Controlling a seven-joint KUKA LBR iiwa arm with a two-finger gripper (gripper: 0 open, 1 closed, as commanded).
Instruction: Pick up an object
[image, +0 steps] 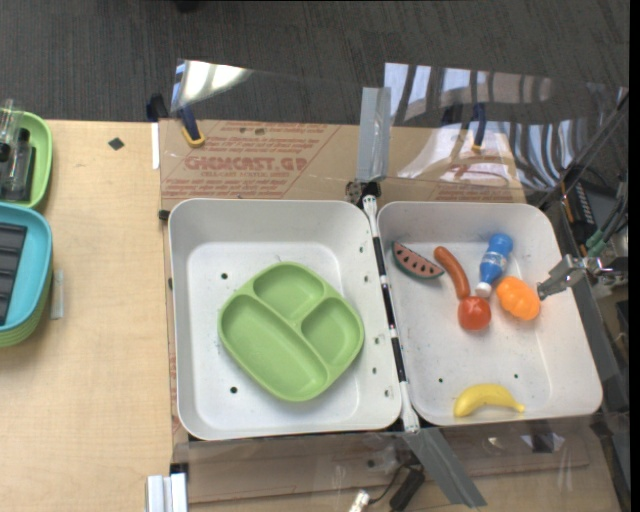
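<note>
The right bin (560, 395) holds several toy foods. A watermelon slice (417, 261) lies at its upper left, with a red sausage (452, 271) beside it. A red tomato (474, 313) sits at the sausage's lower end. A blue bottle (494, 259) lies tilted next to an orange fruit (518, 298). A yellow banana (488, 400) rests near the front wall. My gripper (553, 284) shows as a thin grey tip at the bin's right wall, just right of the orange fruit and apart from it. Nothing is seen held in it.
The left bin (195, 300) holds a green divided plate (290, 330). A cardboard sheet (260, 160) lies behind the bins. Green and blue trays (25, 250) stand at the bench's far left. Cables and metal framing (590, 200) crowd the right edge.
</note>
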